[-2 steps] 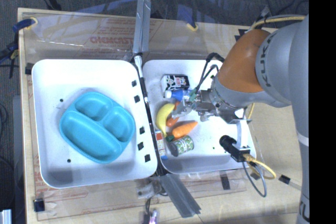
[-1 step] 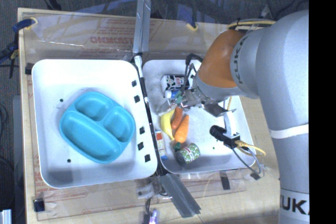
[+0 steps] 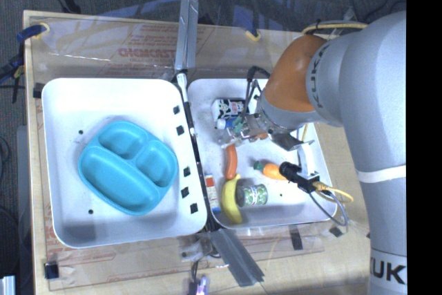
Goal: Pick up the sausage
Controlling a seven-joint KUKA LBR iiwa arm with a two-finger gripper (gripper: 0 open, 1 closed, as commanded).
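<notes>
The sausage (image 3: 231, 161) is a short reddish-orange link lying lengthwise near the left side of the right bin (image 3: 207, 97). My gripper (image 3: 239, 128) hangs low over this bin, just above and slightly right of the sausage's far end. The grey arm with its orange band reaches in from the right and covers the bin's right part. I see nothing held in the gripper.
A banana (image 3: 230, 201) and a green can (image 3: 253, 194) lie just in front of the sausage. A carrot (image 3: 273, 170) sits to its right and a small printed carton (image 3: 228, 107) behind the gripper. A blue divided plate (image 3: 128, 164) lies in the left bin (image 3: 62, 100).
</notes>
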